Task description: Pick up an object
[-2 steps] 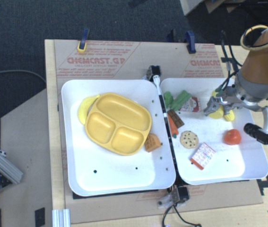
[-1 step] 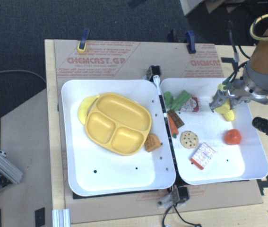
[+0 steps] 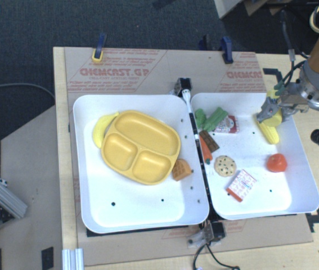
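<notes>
Because the view looks down at a slant, the nearest things in the right bin (image 3: pixel 300 167) are the red-and-white packet (image 3: pixel 241 184), the cookie (image 3: pixel 225 165) and the red tomato-like ball (image 3: pixel 277 162), all lying apart on the white floor; the left bin (image 3: pixel 86 167) carries a yellow divided tray (image 3: pixel 140 146) with a brown piece (image 3: pixel 182 170) just beside its near corner. Farther back in the right bin, close to the divider, lie green pieces (image 3: pixel 211 118) and a small wrapped item (image 3: pixel 227 125). Farthest, at the back right, the hand (image 3: pixel 271 115) hangs directly over a yellow corn-like object (image 3: pixel 270 131), whose long axis runs from back-left to front-right across the bin floor. This looks the likeliest target, since it sits right under the hand while everything else lies well apart toward the front or left. The corn's upper end seems to meet the hand's tip, but whether the hand is released, clenched or grasping it cannot be told from here. Any lift would depend on the hand straddling the corn across its short width.
</notes>
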